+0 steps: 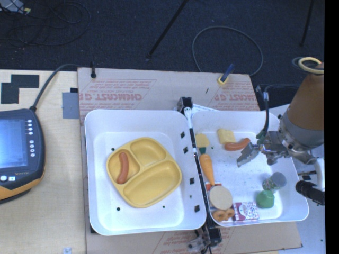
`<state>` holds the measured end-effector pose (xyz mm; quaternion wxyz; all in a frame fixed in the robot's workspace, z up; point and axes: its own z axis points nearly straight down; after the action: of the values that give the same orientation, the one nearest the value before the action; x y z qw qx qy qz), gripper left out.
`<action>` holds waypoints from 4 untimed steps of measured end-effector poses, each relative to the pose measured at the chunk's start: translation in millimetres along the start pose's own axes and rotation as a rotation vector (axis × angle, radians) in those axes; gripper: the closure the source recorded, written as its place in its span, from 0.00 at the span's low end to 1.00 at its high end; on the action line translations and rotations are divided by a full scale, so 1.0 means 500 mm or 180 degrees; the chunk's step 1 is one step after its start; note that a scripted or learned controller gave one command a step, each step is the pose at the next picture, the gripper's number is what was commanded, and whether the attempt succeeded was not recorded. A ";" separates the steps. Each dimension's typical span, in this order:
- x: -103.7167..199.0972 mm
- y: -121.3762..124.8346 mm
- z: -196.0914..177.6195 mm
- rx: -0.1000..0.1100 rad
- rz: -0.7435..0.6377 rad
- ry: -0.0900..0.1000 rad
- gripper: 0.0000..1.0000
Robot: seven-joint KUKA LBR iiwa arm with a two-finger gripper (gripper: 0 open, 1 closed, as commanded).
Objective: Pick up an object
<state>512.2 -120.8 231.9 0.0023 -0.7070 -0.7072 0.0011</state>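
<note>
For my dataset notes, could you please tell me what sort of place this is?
Probably a robotics lab bench: two white bins of toy food on cardboard, a handheld control pad at the left, and loose cables on the dark floor behind.

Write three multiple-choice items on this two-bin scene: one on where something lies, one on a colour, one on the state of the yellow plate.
1. Where does the carrot lie?
A. In the left bin
B. In the right bin, by the wall between the bins
C. On the cardboard outside the bins

2. What colour is the divided plate?
A. Yellow
B. Blue
C. Green

3. What does the plate carry?
A. Nothing
B. One sausage in a compartment
C. A heap of several foods

Key: 1 B, since the carrot sits just right of the dividing wall; 2 A, the plate in the left bin is plainly yellow; 3 B, a single sausage rests in its left compartment, the others bare.
</note>
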 end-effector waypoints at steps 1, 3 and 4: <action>-0.024 0.131 0.082 -0.0005 -0.0015 -0.0006 0.00; 0.071 0.247 0.282 -0.0028 -0.0003 -0.0016 0.00; -0.029 0.211 0.288 0.0000 0.0009 -0.0009 0.00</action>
<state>616.9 -134.8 87.5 0.0012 -0.7081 -0.7061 0.0021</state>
